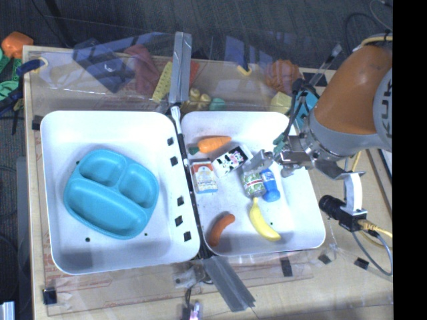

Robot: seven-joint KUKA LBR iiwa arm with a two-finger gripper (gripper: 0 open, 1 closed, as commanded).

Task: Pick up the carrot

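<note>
The orange carrot (214, 144) lies with its green end pointing left in the far left part of the right bin (303, 209), close to the divider. My gripper (272, 159) hangs over the middle right of that bin, right of the carrot and about a hand's width from it. It sits just above a green-labelled can (253, 183) and a small blue bottle (271, 188). Nothing of the carrot is covered.
Beside the carrot lie a black-and-white box (232, 157) and a small carton (205, 177). A banana (263, 223) and a brown sausage (220, 227) lie near the front wall. The left bin (53, 232) holds a blue divided tray (111, 193). Toys sit behind the bins.
</note>
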